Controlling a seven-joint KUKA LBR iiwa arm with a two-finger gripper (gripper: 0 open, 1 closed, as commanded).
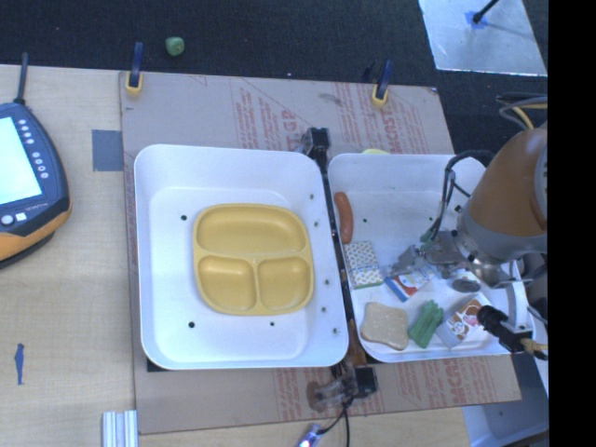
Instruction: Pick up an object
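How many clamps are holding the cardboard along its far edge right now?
2. One clamp grips the far-left corner of the cardboard; the other clamp sits on the far edge behind the right bin. The arm could hide more.

Your arm (507, 198) reaches in from the right, its orange band uppermost and grey wrist bent downward. The tool (416, 261) hangs low at its left end, pointing leftward and slightly down.

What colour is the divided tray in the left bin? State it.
Yellow: the divided tray, seen clearly in the camera view.
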